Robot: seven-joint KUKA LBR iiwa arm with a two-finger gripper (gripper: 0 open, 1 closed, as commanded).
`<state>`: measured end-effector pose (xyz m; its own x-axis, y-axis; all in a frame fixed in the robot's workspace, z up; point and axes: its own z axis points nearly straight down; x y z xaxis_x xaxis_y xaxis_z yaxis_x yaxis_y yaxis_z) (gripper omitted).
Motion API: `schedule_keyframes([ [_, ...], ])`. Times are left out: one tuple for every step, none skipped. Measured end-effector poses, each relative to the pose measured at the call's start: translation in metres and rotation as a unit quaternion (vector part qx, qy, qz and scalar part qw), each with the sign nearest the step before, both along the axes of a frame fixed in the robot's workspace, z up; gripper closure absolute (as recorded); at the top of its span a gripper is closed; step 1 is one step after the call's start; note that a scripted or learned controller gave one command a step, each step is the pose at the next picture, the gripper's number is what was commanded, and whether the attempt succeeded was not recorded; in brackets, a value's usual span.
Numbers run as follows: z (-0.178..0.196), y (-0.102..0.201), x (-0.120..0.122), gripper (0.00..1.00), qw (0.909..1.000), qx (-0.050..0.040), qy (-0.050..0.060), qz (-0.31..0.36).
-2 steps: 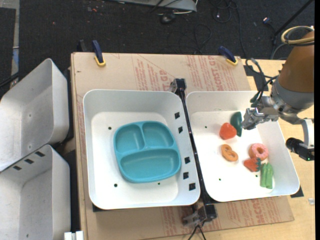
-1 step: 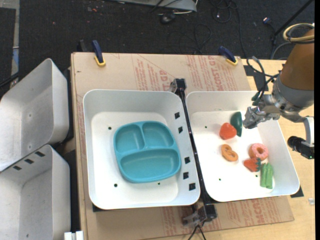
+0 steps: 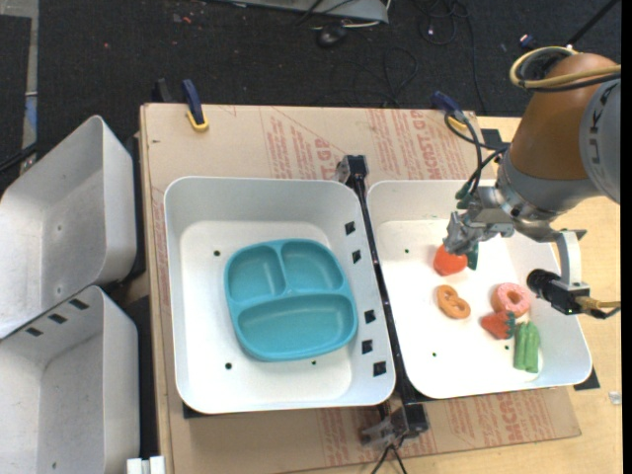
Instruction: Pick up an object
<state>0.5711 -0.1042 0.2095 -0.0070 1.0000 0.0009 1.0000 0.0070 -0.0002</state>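
- Two white bins are sitting side by side on the bench: the left bin [image 3: 188,265] is holding a teal divided plate [image 3: 290,298], and the right bin [image 3: 415,205] is holding a scatter of small toy foods.
- Reaching in from the right, the gripper [image 3: 462,248] is hanging over the upper middle of the right bin, directly above a small orange-red piece [image 3: 449,261].
- That piece is lying on the bin floor right at the fingertips, slightly toward the bin's near-left side; it is looking roundish, with no clear long axis to line up with.
- Whether the claw is spread or pinching is something I cannot tell; the wrist is covering the view, and nothing is showing plainly between its tips.
- Other candidates are lying farther off: an orange ring [image 3: 454,301] just below the piece, then a pink donut [image 3: 511,297], a red piece [image 3: 497,325] and a green vegetable [image 3: 527,348] toward the near-right corner.
- By my judgement, the coming move is turning on a short straight descent onto the orange-red piece, since it is much the nearest thing to the tips.
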Motion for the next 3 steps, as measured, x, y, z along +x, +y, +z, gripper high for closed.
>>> schedule_keyframes([
  [0.012, 0.053, 0.015, 1.00, 1.0000, 0.0000, -0.002, 0.001],
  [0.004, 0.110, 0.020, 1.00, 1.0000, 0.0001, 0.000, 0.000],
  [0.005, 0.168, 0.035, 1.00, 1.0000, 0.0003, -0.001, 0.001],
])
